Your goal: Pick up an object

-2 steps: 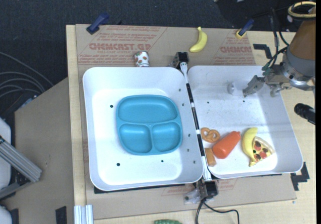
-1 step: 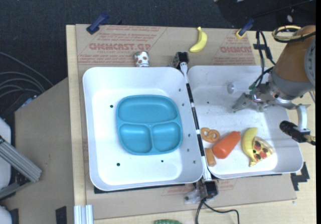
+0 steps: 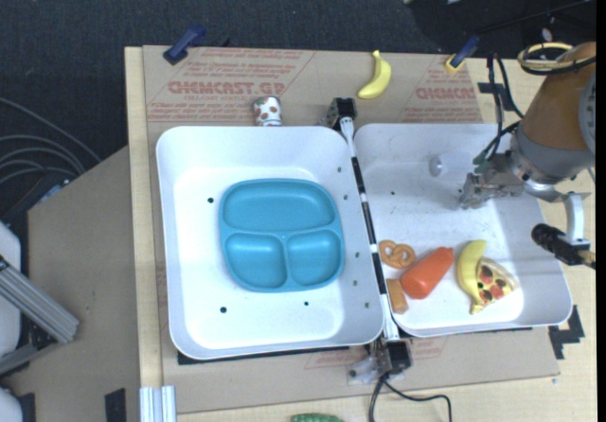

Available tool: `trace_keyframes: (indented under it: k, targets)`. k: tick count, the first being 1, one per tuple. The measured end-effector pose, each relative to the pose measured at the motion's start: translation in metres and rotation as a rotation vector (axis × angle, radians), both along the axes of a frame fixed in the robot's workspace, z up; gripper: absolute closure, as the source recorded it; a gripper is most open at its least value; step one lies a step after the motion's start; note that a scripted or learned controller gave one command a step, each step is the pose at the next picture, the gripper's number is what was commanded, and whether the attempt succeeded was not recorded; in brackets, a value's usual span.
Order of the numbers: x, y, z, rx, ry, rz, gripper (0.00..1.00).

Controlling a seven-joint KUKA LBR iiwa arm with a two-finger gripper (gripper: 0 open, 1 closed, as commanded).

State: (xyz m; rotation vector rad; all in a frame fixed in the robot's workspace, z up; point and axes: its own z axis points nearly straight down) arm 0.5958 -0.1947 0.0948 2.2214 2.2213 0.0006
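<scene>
My jaws (image 3: 476, 187) hang over the upper part of the right bin (image 3: 417, 150), toward its 2 o'clock corner. From this slanted look down I cannot tell whether they are spread or pressed together, and I see nothing between them. My grey wrist and the orange band above it come in from 3 o'clock.

Just at 9 o'clock of my jaws a small grey object (image 3: 435, 166) lies on the bin floor, apart from me.

Toward 6 o'clock, along the bin's lower edge, the things to pick are bunched together: a yellow banana (image 3: 469, 264), with a pizza slice (image 3: 493, 285) touching it at its 4 o'clock side, an orange carrot (image 3: 426, 272) just beside the banana at its 9 o'clock, a pretzel (image 3: 394, 253) at the carrot's 10 o'clock, and a small orange block (image 3: 397, 298) by the bin's left wall. All are well apart from my jaws, with bare white floor between us.

Further at 9 o'clock sits the left bin (image 3: 189, 221), holding a blue divided plate (image 3: 280, 233) at its middle.

On the table (image 3: 312, 79) beyond the bins, at 11 o'clock of me, lies a second banana (image 3: 376, 79), and further left a small spotted object (image 3: 268, 110).
</scene>
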Motion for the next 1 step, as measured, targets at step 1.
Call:
trace_keyframes:
  k: [1]
  targets:
    - [0.0004,0.0000,0.0099,0.000,-0.001,0.000,1.00]
